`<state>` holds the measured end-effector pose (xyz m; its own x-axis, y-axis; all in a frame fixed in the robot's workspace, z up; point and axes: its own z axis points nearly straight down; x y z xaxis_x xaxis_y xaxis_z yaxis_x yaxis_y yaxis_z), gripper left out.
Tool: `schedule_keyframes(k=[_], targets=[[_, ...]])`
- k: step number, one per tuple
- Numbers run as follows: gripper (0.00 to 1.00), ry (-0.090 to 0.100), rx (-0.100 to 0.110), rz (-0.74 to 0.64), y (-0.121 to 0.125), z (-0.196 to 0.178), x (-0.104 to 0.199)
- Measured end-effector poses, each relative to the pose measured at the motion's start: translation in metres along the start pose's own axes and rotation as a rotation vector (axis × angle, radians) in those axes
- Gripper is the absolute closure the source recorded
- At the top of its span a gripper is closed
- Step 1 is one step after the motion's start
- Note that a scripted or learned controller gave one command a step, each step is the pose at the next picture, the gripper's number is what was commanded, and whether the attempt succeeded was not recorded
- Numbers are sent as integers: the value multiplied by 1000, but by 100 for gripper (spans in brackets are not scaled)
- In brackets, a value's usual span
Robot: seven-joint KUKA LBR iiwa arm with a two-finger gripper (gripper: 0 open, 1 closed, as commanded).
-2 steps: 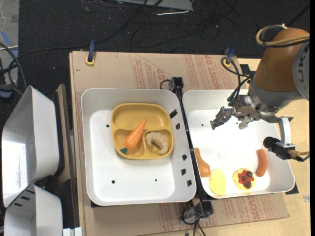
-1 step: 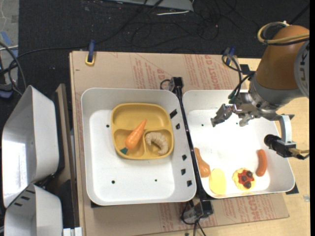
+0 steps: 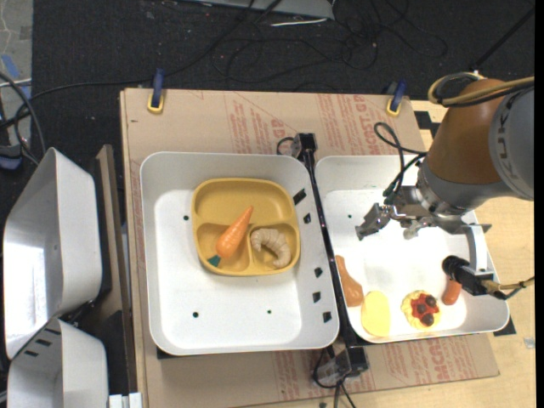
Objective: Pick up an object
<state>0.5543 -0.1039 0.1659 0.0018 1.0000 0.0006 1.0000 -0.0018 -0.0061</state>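
- The gripper (image 3: 393, 223) hangs over the far part of the right bin (image 3: 344, 177), its dark fingers spread apart with nothing between them; white bin floor shows below it.
- No single thing is named by the task, so the loose pieces in the right bin are the candidates; all lie on the near side of the gripper, apart from it.
- Nearest the near-right rim is a small red sausage-shaped piece (image 3: 451, 292), just beside a black part of the arm's tooling; it looks like light, stiff toy plastic, rounded and likely slippery; I judge it best taken across its narrow middle.
- Left of it lies a small pizza-like disc (image 3: 422, 308), red and yellow with dark spots; flat and low, it gives the fingers little to close on.
- Further left, a pale yellow oval piece (image 3: 376, 313) rests by the near wall; smooth and flattish, probably prone to slide.
- Against the left wall lies an orange drumstick-like piece (image 3: 348, 283); its thin end would suit a pinch, though the wall crowds one finger.
- In the left bin (image 3: 166, 253) a yellow divided plate (image 3: 208, 195) holds a carrot (image 3: 234, 233) and a pale shrimp (image 3: 272, 246); both look light and rigid, but the plate's ridges hem them in.
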Motion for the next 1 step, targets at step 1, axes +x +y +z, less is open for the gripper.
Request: schedule_keyframes(k=[1], targets=[[0, 1, 0, -1, 3, 62, 6]])
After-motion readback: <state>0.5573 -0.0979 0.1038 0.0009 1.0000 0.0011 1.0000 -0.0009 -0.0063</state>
